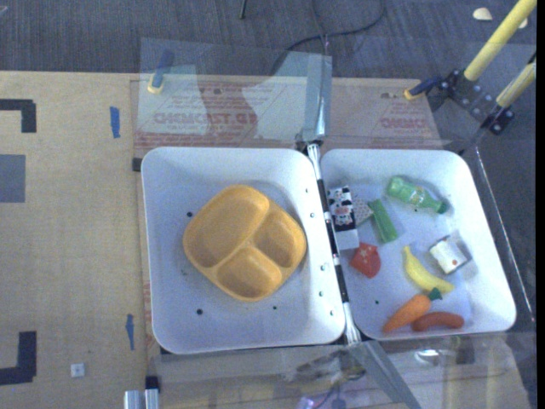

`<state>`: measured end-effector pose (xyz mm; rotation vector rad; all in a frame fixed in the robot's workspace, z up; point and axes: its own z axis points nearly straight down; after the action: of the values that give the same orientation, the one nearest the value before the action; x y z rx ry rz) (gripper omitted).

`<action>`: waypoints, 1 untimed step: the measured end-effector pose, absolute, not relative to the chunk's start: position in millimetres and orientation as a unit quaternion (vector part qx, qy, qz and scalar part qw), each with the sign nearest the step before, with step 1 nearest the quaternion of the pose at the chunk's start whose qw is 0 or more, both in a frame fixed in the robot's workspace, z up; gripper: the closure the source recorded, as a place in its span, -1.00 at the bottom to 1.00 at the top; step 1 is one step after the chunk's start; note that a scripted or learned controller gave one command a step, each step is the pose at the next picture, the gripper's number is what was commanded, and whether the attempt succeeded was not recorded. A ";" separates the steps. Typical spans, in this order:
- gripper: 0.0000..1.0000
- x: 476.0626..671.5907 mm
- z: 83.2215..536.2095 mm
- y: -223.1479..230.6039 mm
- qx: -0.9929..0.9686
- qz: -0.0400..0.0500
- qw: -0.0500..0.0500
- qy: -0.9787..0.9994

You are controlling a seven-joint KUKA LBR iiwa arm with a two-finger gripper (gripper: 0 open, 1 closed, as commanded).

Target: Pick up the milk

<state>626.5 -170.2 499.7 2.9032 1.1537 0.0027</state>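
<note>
The milk [342,217] is a small carton with a black-and-white cow pattern. It lies on its side in the right bin [485,228], tight against that bin's left wall, with its long axis running from the far side toward the near side. A green stick-shaped piece [382,221] lies just to its right, and a red strawberry-like piece [366,261] sits near its lower end.
The right bin also holds a green bottle [415,194], a banana [420,271], a white box [449,255], a carrot [409,312] and a red sausage [438,320]. A yellow divided plate [245,241] sits in the left bin [162,228]. Yellow poles [502,32] stand at the back right.
</note>
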 end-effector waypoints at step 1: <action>1.00 558.0 358.4 -116.6 0.892 0.000 0.000 0.451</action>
<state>558.0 -116.6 358.4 2.8042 1.4185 -0.0008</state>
